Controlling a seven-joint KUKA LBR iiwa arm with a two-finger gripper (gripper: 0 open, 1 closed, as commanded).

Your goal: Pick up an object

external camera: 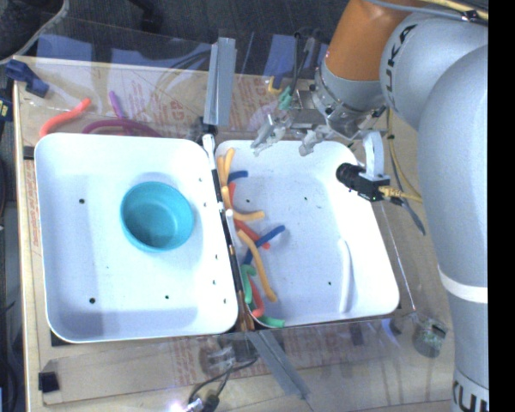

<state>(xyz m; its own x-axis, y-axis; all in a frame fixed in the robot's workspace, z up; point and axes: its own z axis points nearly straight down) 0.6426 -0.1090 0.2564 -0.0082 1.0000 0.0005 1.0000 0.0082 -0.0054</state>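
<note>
orange strip [259, 269] — long axis near-far, gripper [287, 141] open

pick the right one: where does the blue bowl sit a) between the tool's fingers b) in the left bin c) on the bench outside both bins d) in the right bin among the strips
b: the blue bowl rests on the floor of the left bin, apart from the coloured strips that lie along the left side of the right bin, and well away from the tool at that bin's far edge.
</note>
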